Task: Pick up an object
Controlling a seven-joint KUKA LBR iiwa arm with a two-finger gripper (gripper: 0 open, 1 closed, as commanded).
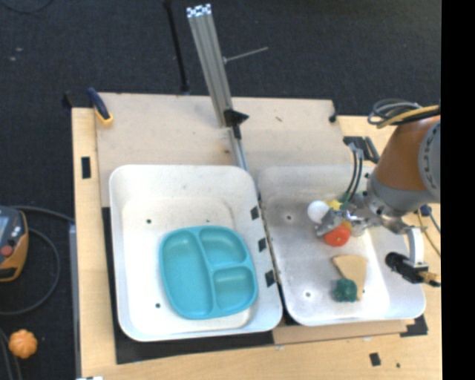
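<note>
- The gripper (343,220) hangs low in the right bin (297,194), right at a red ball (338,236); whether it grips cannot be told.
- A white ball (318,210), tan wedge (350,267) and green lump (344,290) lie nearby.
- A blue divided plate (208,272) sits in the left bin (141,194).

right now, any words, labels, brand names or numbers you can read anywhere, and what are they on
No readable text in the camera view.
Checkered black-and-white marker at the top of the metal post: a pattern, no letters or digits.
Orange and grey device at the left edge: any markings are too blurred to read.
White bins, teal divided plate, arm: no lettering visible.
</note>
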